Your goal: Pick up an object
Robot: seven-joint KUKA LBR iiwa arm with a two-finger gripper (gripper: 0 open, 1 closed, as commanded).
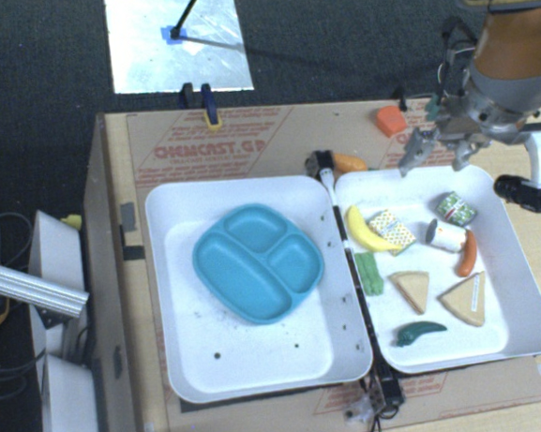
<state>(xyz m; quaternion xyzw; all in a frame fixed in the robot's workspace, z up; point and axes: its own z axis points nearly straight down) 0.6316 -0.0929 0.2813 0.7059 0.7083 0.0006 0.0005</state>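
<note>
The left bin (178, 294) held a blue plate (256, 261). The right bin (516, 283) held a banana (366, 232), sausage (467, 252), can (455, 207) and sandwiches (412, 290). The gripper (441, 153) hung spread above its far edge, holding nothing.

Red "CHEMCAST" lettering on the brown board (210, 148) behind the bins.
</note>
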